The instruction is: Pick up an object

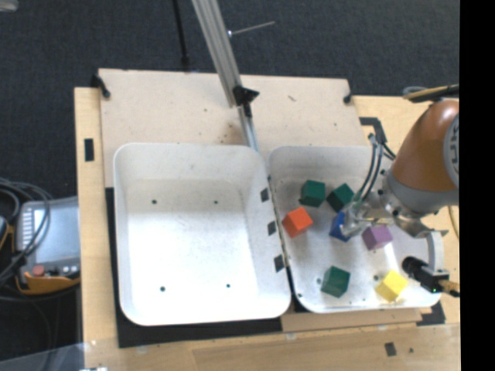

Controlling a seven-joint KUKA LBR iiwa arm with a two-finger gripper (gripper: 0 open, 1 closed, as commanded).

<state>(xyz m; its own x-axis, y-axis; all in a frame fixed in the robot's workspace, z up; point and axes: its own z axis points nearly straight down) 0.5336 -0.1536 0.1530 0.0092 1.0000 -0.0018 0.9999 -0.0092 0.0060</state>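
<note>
Looking down on the right bin (309,304), we see the gripper (349,224) lowered against a blue block (339,228) (whether its fingers pinch it we cannot tell). An orange block (297,222) lies just left, a purple block (377,236) just right, and three green blocks (313,192) and a yellow block (391,286) sit around them

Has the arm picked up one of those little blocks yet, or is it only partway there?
Partway. Done: the gripper has reached down into the right bin, right at the blue block. In hand: closing on it, though a grip isn't visible. Left: lifting it; every block looks to lie on the bin floor.
</note>
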